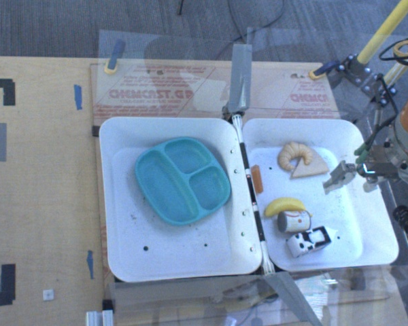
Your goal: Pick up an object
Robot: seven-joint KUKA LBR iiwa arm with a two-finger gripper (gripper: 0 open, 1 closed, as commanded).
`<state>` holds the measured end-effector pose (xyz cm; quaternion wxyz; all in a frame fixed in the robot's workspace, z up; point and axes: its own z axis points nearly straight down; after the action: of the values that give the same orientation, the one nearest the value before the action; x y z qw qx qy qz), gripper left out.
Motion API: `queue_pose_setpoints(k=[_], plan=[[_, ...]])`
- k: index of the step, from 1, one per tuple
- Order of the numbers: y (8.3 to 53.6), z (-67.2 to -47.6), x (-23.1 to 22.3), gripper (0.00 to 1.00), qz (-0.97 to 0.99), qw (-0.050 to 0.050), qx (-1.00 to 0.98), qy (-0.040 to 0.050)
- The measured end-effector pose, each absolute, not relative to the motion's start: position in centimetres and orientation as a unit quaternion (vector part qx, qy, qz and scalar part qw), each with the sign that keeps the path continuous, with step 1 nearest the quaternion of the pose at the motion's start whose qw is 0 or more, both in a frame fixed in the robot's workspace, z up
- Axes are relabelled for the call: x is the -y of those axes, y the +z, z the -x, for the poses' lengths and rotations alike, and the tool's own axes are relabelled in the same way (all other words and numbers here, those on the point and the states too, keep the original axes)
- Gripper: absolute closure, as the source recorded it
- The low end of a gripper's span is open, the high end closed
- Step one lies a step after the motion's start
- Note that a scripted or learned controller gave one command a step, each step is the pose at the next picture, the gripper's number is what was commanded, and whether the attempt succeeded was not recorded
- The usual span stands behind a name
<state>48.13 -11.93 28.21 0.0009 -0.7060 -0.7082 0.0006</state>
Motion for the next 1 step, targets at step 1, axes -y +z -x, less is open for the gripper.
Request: queue_pose_setpoints(k=[1], plan=[[18.37, -47.89, 5.81, 0.0, 0.707, 0.001, 0.707, 0.0005]])
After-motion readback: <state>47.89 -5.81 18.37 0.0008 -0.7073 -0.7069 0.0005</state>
